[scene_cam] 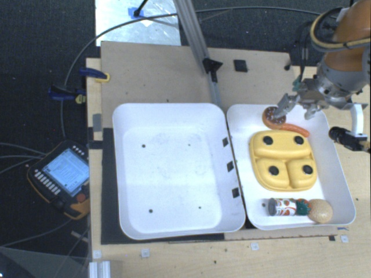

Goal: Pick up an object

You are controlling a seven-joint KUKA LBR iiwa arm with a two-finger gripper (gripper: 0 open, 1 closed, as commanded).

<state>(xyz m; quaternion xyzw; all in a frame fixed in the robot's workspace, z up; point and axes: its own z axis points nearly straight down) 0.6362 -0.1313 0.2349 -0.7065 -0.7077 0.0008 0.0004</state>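
Observation:
My gripper (297, 109) hangs over the far end of the right bin (348, 204), open, with nothing held between its fingers. One fingertip (282, 110) is right beside a small brown ring-shaped donut (271, 118) by the bin's far wall. An orange sausage-shaped piece (294, 130) lies just in front of the gripper. A large yellow moulded block with black dots (283, 160) fills the bin's middle. Near the front wall lie a small red-and-white can (284, 207) on its side and a tan rounded lump (320, 211).
The left bin (124, 172) stands beside the right one, sharing a middle edge with black clips. A grey pole (194, 28) slants over the bench at the back. A handheld pendant (61, 175) rests off the bench to the left. Cables run around the bench.

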